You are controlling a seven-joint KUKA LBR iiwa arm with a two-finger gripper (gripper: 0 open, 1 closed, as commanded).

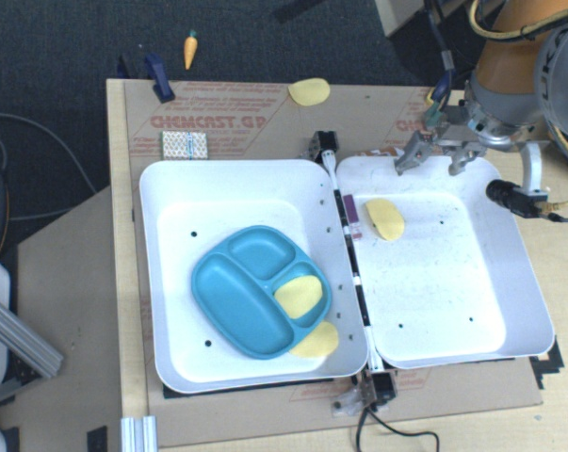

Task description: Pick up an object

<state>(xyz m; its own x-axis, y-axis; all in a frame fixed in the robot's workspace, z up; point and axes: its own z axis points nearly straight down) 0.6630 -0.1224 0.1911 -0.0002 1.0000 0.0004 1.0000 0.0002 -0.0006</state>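
You see two white bins: the left bin (161, 252) holds one blue divided plate (246, 290) with one yellow piece (299, 295) in its compartment and another yellow piece (317, 341) just beside the plate's rim. The right bin (510, 281) holds one yellow piece (386, 219) near its back left corner. A fourth yellow piece (309, 91) lies on the bench (236, 121) behind the bins. The gripper (439, 156) hangs over the right bin's back rim, fingers spread, holding nothing.

the grey arm (533, 45) is cut off by the top and right edges. a yellow piece (316, 341) lies partly hidden under the blue divided plate (255, 290). print on the small packet (185, 144) on the surface is too small to read.
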